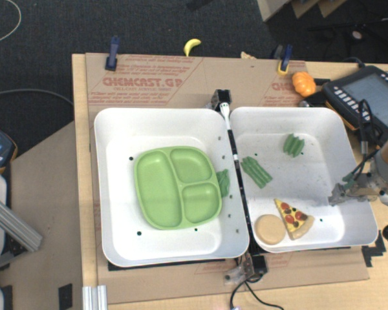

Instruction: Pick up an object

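From above, red "CHEMCAST" lettering reads on the brown board [149,79] behind both bins. The gripper [341,192] sits low in the right bin [323,118]; its opening cannot be told. The pizza slice [292,217] lies near, beside a tan disc [269,229].

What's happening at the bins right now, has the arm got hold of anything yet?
Not that I can see. The gripper sits low at the right side of the right bin, with nothing visible between its fingers. The pizza slice and round cookie lie near the front of that bin, two green pieces further back. The green divided plate lies in the left bin.
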Available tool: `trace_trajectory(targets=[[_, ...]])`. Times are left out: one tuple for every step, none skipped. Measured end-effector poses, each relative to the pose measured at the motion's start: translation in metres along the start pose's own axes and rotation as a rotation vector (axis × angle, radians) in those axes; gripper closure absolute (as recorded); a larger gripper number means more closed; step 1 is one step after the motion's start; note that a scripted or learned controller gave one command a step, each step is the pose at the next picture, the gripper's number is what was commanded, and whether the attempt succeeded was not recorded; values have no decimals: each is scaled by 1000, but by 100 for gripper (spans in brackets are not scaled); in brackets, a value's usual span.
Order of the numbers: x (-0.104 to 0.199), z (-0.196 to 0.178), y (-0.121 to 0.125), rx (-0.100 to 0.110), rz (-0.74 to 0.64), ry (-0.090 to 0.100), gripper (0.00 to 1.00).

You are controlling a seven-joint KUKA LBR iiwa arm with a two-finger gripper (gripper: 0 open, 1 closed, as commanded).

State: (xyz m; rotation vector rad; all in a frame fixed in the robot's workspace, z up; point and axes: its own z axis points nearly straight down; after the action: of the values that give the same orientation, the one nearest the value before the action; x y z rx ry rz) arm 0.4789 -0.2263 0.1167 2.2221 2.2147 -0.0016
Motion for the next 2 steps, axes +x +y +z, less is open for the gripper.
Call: trace_trajectory(targets=[[2, 0, 0, 0, -3, 2, 0], [42, 33, 0, 4, -6, 6, 0]])
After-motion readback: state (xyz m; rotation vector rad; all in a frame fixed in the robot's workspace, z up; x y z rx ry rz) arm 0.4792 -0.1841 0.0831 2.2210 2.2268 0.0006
